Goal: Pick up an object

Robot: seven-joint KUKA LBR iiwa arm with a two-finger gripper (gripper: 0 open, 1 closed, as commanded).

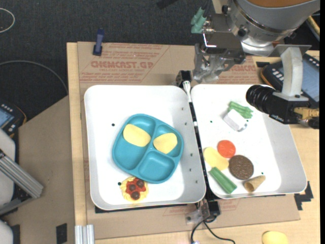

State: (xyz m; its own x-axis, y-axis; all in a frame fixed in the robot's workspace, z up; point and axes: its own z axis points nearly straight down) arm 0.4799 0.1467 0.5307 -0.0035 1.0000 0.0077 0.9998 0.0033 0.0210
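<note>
Two white bins side by side on the tabletop. End effector above the far edge of the right bin, by the divide; opening impossible to tell, nothing seen held. Green pod near the right bin's near edge, long axis slanting from far-left to near-right. Beside it, brown cookie and orange disc. Blue tray in the left bin.

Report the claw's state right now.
Claw: above the far edge of the bins, nothing visible in it; open or closed cannot be told.
</note>
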